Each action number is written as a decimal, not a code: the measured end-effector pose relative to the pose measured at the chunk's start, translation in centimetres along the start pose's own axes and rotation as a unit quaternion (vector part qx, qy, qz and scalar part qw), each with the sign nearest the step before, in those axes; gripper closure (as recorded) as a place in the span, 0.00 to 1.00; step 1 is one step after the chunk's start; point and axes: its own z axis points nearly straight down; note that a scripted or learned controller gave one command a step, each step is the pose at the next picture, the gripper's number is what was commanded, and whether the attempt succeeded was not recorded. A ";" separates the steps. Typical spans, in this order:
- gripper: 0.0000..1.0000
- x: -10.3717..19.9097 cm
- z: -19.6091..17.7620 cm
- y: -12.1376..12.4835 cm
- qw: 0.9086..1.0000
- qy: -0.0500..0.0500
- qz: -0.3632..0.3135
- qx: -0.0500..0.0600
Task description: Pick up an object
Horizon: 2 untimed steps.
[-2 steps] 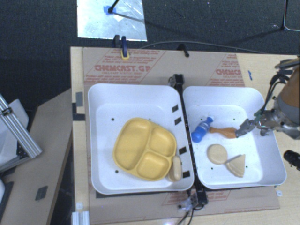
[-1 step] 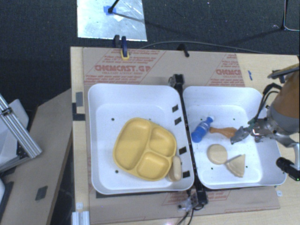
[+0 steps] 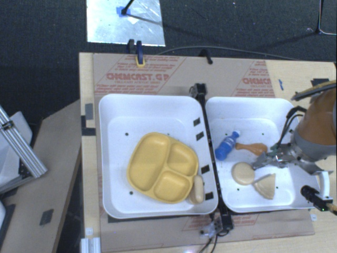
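In the right bin (image 3: 247, 112) lie a blue bottle (image 3: 226, 145), an orange-brown stick-shaped item (image 3: 250, 147), a round beige piece (image 3: 243, 173) and a beige wedge (image 3: 266, 185). My gripper (image 3: 265, 162) reaches in from the right, low over the bin. It sits between the orange-brown item, the round piece and the wedge, just right of the round piece. Its tip is grey and small in the camera view. I see no object lifted off the bin floor.
The left bin (image 3: 116, 115) holds a yellow divided plate (image 3: 162, 166) with a beige roll (image 3: 197, 189) against its lower right edge. A black divider (image 3: 208, 146) runs between the bins. The arm's body (image 3: 318, 128) covers the right bin's right side.
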 end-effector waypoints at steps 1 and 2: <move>0.00 0.0 0.1 0.1 1.000 0.000 0.000 -0.002; 1.00 0.0 -1.0 0.2 1.000 -0.001 0.000 -0.003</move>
